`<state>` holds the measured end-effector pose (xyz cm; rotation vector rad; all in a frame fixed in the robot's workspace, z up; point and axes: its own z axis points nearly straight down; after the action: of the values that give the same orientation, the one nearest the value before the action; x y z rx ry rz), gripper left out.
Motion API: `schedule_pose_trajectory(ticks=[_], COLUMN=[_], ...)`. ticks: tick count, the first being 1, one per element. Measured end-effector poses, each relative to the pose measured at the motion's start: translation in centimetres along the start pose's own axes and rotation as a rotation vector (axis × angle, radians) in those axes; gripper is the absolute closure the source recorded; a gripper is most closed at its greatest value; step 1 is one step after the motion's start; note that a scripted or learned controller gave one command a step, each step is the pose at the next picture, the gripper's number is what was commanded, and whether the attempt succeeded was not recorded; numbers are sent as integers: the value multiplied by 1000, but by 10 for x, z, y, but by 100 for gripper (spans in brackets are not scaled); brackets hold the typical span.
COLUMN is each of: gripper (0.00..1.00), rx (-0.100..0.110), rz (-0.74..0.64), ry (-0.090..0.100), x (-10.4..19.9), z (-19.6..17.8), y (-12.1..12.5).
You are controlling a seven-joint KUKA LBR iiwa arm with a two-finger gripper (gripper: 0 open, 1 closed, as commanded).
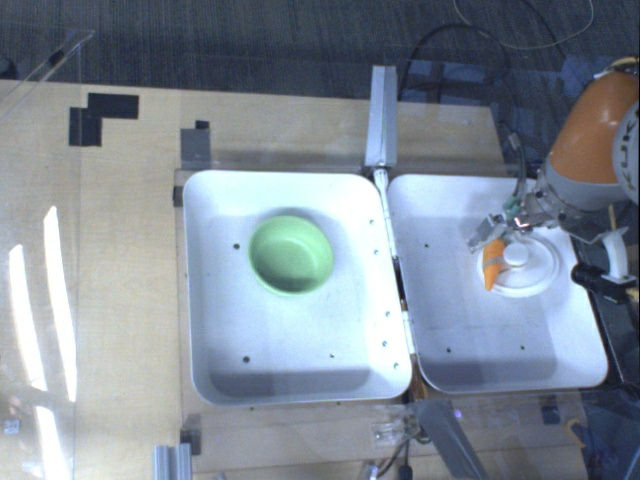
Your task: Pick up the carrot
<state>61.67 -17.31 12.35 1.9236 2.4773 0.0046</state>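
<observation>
The carrot (492, 266) is a small orange piece lying in the right bin (470, 348), against the left rim of a white round dish (528, 271). My gripper (503, 228) hangs just above and behind the carrot's upper end, with its fingers spread and open. Nothing sits between the fingers. One grey finger (483, 234) points down-left toward the carrot's top. The arm's orange band (590, 138) rises at the right.
A green bowl (291, 253) sits in the middle of the left bin (230, 358). A metal divider post (381, 118) stands behind the seam between the two bins. Cables trail across the dark floor at the back right.
</observation>
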Motion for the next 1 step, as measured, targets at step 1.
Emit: schedule_pose_trajectory(ticks=[1], gripper=[0], rx=[-23], rz=[-92], ry=[-3], x=[-12], z=[22], y=[-13])
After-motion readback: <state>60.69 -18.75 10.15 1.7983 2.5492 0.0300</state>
